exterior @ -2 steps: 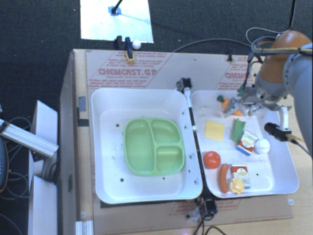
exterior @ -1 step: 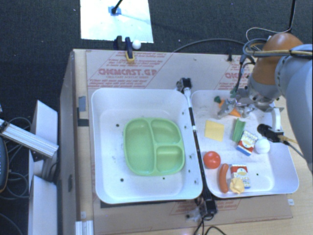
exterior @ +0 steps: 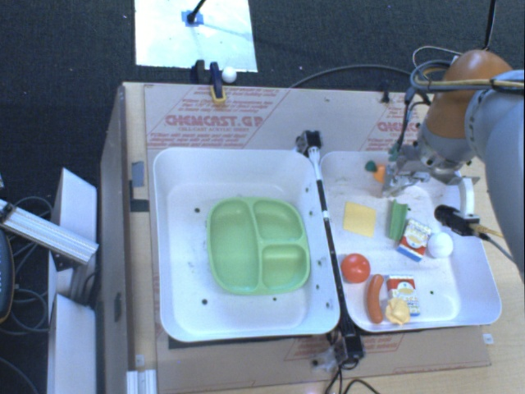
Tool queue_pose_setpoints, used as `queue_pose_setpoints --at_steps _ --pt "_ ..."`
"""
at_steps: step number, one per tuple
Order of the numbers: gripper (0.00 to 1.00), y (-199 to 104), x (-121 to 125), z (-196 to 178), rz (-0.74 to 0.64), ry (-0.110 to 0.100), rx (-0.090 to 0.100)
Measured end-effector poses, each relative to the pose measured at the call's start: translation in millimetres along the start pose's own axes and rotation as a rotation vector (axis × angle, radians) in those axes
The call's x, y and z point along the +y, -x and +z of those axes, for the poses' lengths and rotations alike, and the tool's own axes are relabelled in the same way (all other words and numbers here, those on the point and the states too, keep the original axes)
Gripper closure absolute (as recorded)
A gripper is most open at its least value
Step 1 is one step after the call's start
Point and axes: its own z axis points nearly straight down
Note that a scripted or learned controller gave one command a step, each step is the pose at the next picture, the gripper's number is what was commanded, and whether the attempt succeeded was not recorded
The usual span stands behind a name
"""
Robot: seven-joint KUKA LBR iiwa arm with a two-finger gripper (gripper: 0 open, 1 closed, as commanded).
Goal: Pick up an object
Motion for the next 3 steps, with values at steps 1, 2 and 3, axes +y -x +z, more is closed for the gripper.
queue_pose_setpoints --at_steps 1,2,3 --pt "0.00 -0.3 0.4 -0.3 -0.001 0.002 0.000" --pt "1.00 -0.1 0.7 -11.6 -0.003 0.001 0.000" --pt "0.00 -0.2 0.7 -11.4 -0.004 0.002 -0.001"
